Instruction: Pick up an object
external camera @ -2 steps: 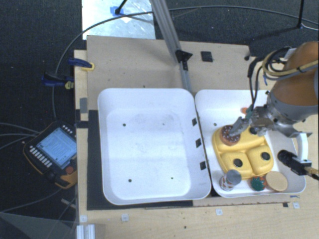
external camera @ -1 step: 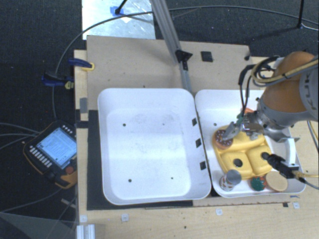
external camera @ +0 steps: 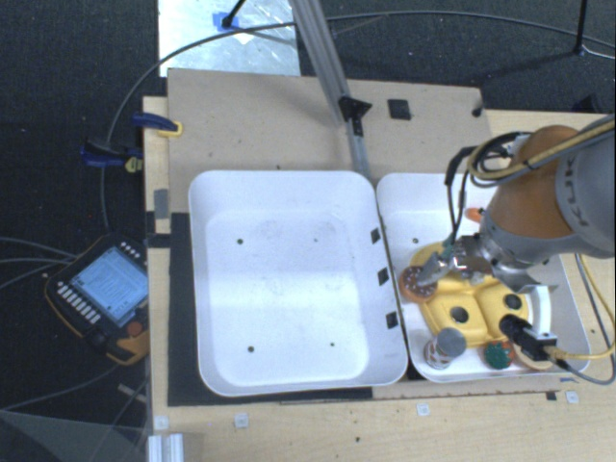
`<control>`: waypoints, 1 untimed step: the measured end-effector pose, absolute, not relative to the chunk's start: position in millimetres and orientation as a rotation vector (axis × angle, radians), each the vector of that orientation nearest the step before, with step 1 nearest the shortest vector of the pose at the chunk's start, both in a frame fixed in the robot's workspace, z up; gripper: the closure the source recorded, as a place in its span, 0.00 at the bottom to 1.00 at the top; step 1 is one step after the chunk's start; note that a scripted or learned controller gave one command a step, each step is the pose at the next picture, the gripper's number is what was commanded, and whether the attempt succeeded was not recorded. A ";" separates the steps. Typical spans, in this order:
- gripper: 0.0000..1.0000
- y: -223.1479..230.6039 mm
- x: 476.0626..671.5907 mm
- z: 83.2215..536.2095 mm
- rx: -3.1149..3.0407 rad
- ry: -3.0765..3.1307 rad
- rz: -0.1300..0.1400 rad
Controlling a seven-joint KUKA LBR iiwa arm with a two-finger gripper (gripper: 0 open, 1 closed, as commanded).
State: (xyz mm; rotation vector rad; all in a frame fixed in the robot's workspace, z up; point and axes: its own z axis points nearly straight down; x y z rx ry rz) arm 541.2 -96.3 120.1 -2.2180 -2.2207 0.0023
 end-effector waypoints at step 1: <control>1.00 -96.3 543.2 133.8 -2.220 -2.226 -0.005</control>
